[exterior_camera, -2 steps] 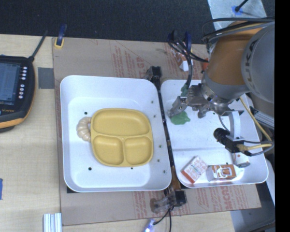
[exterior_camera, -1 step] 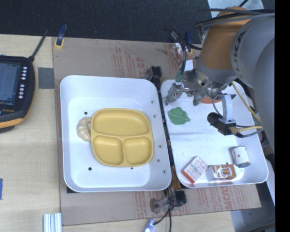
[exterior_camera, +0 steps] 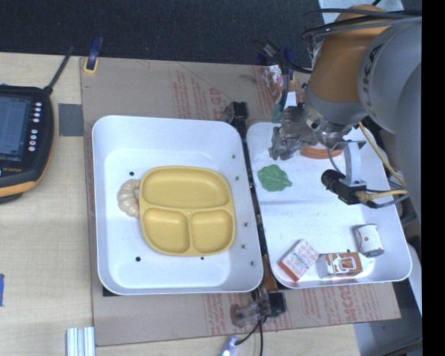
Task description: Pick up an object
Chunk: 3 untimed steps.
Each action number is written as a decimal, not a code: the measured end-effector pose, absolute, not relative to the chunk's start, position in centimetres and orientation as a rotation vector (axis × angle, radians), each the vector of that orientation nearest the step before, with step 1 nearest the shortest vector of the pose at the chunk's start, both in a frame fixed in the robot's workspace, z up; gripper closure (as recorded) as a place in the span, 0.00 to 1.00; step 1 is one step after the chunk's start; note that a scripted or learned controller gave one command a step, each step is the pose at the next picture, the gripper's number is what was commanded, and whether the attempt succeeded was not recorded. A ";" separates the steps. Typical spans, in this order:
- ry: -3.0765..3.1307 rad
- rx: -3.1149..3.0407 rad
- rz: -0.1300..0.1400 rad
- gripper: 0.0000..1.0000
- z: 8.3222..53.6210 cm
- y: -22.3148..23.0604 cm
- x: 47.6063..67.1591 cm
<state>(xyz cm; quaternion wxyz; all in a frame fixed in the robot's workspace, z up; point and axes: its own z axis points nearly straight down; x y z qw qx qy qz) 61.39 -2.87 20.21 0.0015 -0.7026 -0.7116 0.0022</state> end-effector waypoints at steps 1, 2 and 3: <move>-2.225 -2.216 0.003 1.00 25.0 -4.6 59.7; -2.225 -2.215 0.004 0.00 25.0 -4.6 59.7; -2.223 -2.215 0.007 0.00 14.9 -9.4 61.4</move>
